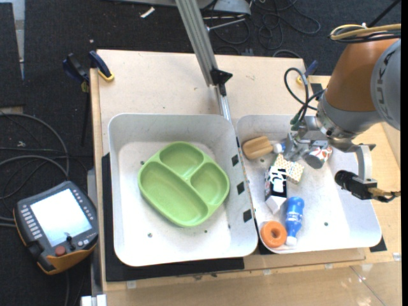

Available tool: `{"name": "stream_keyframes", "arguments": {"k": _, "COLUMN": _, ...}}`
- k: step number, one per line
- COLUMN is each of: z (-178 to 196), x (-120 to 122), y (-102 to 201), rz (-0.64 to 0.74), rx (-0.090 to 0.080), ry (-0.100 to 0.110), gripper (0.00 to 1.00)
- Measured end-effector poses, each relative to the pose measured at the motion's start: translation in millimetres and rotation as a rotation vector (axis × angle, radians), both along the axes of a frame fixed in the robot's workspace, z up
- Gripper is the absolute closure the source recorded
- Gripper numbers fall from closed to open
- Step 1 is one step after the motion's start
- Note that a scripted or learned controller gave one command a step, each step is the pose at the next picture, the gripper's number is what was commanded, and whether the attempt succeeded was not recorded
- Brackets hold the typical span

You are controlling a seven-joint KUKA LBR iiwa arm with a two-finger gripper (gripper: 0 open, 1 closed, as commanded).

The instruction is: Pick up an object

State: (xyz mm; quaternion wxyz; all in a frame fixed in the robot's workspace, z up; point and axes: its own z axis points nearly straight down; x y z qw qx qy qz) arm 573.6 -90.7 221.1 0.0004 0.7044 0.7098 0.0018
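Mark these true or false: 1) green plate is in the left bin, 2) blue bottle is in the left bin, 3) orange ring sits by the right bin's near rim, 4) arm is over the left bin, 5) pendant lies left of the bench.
1) The green plate is in the left bin: true.
2) The blue bottle is in the left bin: false, it lies in the right bin.
3) The orange ring sits by the right bin's near rim: true.
4) The arm is over the left bin: false, it is over the right bin.
5) The pendant lies left of the bench: true.
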Motion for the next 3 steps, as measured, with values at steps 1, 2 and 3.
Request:
{"name": "stream_keyframes", "arguments": {"k": 1, "z": 12, "x": 25, "y": 49, "rz": 0.0, "rx": 0.0, "ry": 0.0, "gripper": 1.0}}
{"name": "stream_keyframes", "arguments": {"k": 2, "z": 17, "x": 36, "y": 95, "rz": 0.0, "rx": 0.0, "ry": 0.001, "gripper": 1.0}}
{"name": "stream_keyframes", "arguments": {"k": 3, "z": 12, "x": 51, "y": 136, "rz": -0.001, "rx": -0.001, "ry": 0.001, "gripper": 1.0}}
